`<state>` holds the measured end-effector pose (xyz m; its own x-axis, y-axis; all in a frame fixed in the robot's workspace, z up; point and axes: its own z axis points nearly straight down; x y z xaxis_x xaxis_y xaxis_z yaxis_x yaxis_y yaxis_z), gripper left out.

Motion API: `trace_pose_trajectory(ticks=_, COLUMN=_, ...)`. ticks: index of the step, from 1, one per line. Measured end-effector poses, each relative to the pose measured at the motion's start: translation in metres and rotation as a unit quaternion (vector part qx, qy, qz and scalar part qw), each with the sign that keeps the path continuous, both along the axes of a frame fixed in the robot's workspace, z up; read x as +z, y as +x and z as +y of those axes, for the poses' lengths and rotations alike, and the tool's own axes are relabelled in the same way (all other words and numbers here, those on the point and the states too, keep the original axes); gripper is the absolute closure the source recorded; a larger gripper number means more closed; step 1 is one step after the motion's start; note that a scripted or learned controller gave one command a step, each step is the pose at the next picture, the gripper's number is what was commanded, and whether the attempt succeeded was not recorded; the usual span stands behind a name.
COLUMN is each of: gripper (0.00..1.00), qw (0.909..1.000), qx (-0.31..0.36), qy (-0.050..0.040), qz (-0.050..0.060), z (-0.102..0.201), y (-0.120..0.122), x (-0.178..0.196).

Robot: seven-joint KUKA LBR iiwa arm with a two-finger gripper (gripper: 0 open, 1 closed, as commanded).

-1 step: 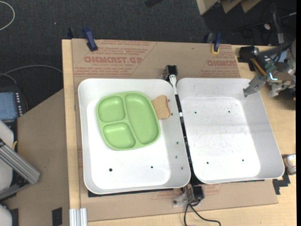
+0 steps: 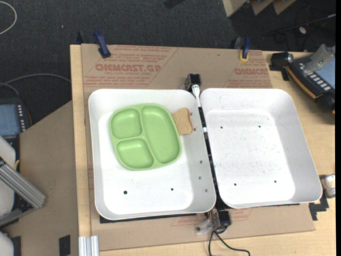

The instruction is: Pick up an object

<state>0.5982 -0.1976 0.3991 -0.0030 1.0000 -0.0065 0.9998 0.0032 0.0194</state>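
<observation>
Seemingly nothing is picked yet: green three-compartment plastic plate [image 2: 145, 136] and tan bread-like slice [image 2: 183, 121] await; claw state: cannot tell.

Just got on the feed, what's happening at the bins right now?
Nothing is being handled at this moment. The left bin holds a green divided plate with a small tan slice, maybe bread or a sponge, lying against the plate's right edge. The right bin sits beside it. Both things are lying untouched, so the pick has not begun.

A small grey piece [image 2: 331, 184] at the right edge, perhaps the arm.
</observation>
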Motion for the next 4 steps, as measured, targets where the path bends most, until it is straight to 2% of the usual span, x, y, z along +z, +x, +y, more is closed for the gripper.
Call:
trace_pose_trajectory(ticks=1, gripper=0.0, qw=1.0, qx=0.0, qy=0.0003, qz=-0.001, z=0.023, y=-0.059, x=0.148)
trace_pose_trajectory(ticks=2, gripper=0.0, qw=0.9999, qx=0.002, qy=0.0045, qz=0.01, z=0.099, y=-0.102, x=0.137)
trace_pose_trajectory(ticks=3, gripper=0.0, qw=0.9999, qx=0.003, qy=0.0042, qz=0.012, z=0.168, y=-0.12, x=0.11)
trace_pose_trajectory(ticks=4, gripper=0.0, qw=1.0, qx=0.003, qy=0.0042, qz=0.007, z=0.245, y=-0.119, x=0.138)
